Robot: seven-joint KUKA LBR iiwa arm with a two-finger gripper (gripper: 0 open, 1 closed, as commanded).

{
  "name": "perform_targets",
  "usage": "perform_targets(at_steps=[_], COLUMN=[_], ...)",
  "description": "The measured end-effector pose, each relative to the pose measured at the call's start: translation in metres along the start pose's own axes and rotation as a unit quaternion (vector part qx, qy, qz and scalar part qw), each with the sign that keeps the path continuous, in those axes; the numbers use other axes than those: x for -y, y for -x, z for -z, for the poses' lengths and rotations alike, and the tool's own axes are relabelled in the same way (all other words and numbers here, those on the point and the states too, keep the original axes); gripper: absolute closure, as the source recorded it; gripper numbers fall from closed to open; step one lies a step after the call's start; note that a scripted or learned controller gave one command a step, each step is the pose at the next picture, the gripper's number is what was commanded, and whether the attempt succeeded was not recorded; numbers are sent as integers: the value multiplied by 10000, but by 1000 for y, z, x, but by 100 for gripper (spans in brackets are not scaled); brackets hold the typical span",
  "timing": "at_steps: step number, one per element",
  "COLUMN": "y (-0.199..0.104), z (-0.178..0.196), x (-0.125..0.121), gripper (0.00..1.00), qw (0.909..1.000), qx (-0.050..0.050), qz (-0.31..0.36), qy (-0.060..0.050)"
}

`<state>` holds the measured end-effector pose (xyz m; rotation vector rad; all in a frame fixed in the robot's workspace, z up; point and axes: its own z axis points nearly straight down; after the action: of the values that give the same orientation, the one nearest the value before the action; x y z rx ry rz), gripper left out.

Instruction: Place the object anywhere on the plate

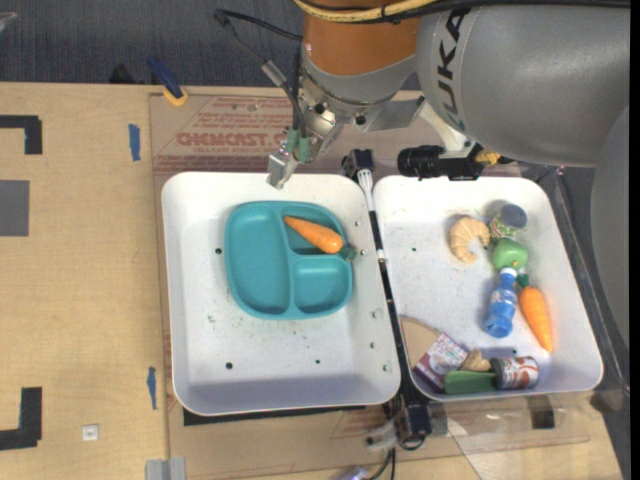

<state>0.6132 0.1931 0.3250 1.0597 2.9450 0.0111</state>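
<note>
Orange carrot (313, 234) across teal plate (262, 268) divider

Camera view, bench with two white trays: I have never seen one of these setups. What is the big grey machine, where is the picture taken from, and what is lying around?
The picture comes from one fixed camera above the bench, looking down at a slant. The big grey and orange machine is a robot arm reaching in from the right. Its tool hangs over the far edge of the left bin, with nothing visible in it. In that bin sits a teal divided plate with a toy carrot lying across its top right compartment. The right bin holds more toy food: a croissant, a blue bottle, a second carrot and some packets.
</note>
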Motion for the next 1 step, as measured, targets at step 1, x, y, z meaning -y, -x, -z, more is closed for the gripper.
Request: perform_targets(at_steps=[1], y=[-33], z=[-86], x=[5], gripper=[100], qw=[9806], qx=[-58], qz=[1957], qy=[-41])
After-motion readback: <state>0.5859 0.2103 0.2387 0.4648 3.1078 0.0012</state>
